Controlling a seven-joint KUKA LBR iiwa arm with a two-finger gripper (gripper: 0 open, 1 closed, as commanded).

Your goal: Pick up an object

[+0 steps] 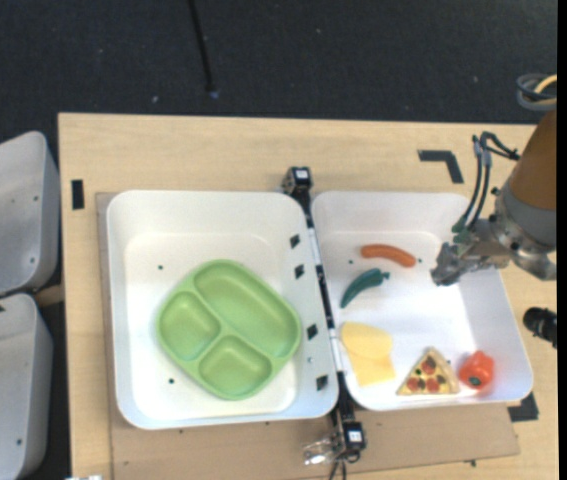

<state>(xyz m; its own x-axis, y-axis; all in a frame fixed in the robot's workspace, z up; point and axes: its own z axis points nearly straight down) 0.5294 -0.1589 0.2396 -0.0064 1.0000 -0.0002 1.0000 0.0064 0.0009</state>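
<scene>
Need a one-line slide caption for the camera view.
Gripper over right bin of toy food; green divided plate in left bin.

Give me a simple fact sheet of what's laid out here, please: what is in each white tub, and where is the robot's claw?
left bin: green plastic divided plate
right bin: orange toy sausage; dark green toy pepper; yellow cheese wedge; toy pizza slice; red toy tomato
gripper: over right bin's upper right, beside the sausage, holding nothing visible
bench: light wood
</scene>
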